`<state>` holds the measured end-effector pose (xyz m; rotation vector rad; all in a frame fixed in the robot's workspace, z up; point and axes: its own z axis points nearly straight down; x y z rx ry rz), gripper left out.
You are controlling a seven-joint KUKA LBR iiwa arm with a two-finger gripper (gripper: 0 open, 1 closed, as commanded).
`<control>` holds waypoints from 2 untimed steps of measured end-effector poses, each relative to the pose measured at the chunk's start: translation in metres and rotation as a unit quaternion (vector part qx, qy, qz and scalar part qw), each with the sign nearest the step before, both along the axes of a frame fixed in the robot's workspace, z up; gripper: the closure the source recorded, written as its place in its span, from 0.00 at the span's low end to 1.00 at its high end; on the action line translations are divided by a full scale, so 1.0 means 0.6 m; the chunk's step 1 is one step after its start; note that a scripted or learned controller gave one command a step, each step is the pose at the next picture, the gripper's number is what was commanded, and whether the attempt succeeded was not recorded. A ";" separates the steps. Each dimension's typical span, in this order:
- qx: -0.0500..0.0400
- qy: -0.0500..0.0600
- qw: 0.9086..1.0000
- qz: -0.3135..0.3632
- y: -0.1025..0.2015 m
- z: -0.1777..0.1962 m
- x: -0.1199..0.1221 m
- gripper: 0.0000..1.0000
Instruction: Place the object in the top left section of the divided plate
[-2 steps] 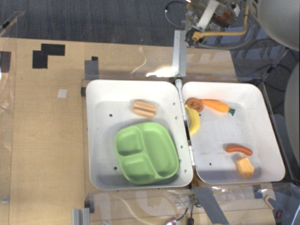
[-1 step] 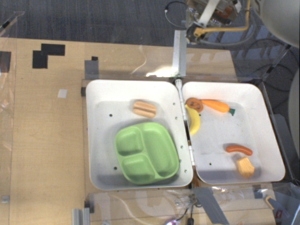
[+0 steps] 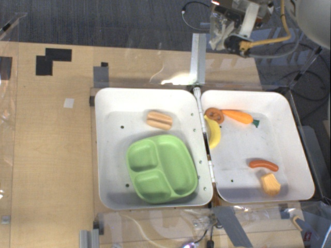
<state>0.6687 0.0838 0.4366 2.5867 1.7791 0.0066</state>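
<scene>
The grey arm is raised beyond the desk's far edge, its pincer (image 3: 223, 34) above both bins; I cannot tell its state. The tan ridged bread-like object (image 3: 159, 120) lies in the left white bin (image 3: 106, 138), just beyond the green divided plastic plate (image 3: 162, 168).

You are looking at a robotics lab, not a kitchen. The wooden bench (image 3: 46, 154) carries two shallow white bins (image 3: 124, 107) bolted side by side on metal brackets (image 3: 198, 56), with black marker shapes (image 3: 51, 60) stuck to its surface. A clear plastic shield reflects light across it. Loose cables (image 3: 269, 39) hang from the robot arm (image 3: 243, 14) at the back, over dark carpet. The food in the bins is plastic toy food (image 3: 238, 117), beside a green divided plate (image 3: 162, 168).
</scene>
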 end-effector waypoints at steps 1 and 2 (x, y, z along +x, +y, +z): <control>0.000 0.001 1.000 0.025 -0.024 -0.063 -0.053 1.00; -0.001 0.000 0.996 0.086 -0.019 -0.001 -0.028 1.00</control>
